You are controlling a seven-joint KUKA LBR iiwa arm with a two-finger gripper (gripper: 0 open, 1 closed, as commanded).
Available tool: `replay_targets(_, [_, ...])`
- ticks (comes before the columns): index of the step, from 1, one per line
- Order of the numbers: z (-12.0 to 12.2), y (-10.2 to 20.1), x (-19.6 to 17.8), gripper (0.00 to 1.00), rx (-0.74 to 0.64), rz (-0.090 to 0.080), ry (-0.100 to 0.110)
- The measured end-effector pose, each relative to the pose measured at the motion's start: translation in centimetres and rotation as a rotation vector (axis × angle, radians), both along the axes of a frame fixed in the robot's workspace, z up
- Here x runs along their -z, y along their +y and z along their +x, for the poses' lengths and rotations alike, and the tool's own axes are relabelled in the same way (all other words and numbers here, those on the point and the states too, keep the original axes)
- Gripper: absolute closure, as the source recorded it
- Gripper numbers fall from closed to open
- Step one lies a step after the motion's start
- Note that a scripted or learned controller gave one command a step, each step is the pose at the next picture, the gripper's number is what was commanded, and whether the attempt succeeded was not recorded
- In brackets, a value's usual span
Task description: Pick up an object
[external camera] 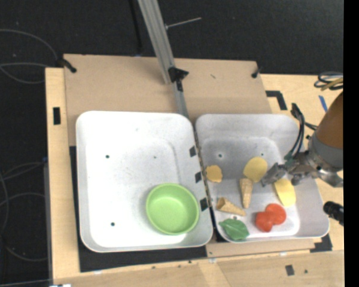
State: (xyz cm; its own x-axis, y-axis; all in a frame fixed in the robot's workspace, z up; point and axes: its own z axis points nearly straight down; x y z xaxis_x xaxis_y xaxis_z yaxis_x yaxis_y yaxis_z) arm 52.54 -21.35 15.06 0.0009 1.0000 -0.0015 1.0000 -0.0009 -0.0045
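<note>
Left bin (107, 136): shallow and white, lying on the left half of the bench.
Green bowl (172, 208): sits upright in the left bin, in the near right corner, close to the wall shared with the other bin.
Metal post (158, 34): slants down from the top of the view and ends at the back edge where the two bins meet.
Right bin (239, 130): white, side by side with the left bin; all the small things lie in its near half.
Small yellow piece (213, 173): near the right bin's left wall.
Pale wedges: one (246, 191) stands roughly upright in the middle, another (230, 206) lies flat just below it to the left.
Round yellow piece (255, 168): just above the upright wedge, beside the gripper's tip.
Green piece (234, 228): against the near rim.
Red piece (270, 216): right of the green piece, near the front.
Yellow oblong piece (285, 192): just above the red piece, directly under the gripper.
Gripper (275, 173): low over the right bin, between the round yellow piece and the yellow oblong piece.
Jaws: too blurred and dark to tell how they stand; nothing visibly between them.
Arm (330, 136): grey with an orange band, reaching in from the right edge.
</note>
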Motion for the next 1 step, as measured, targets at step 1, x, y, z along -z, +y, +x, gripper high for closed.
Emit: replay_targets(1, [0.13, -0.31, 4.91, 0.00, 0.001, -0.006, -0.011])
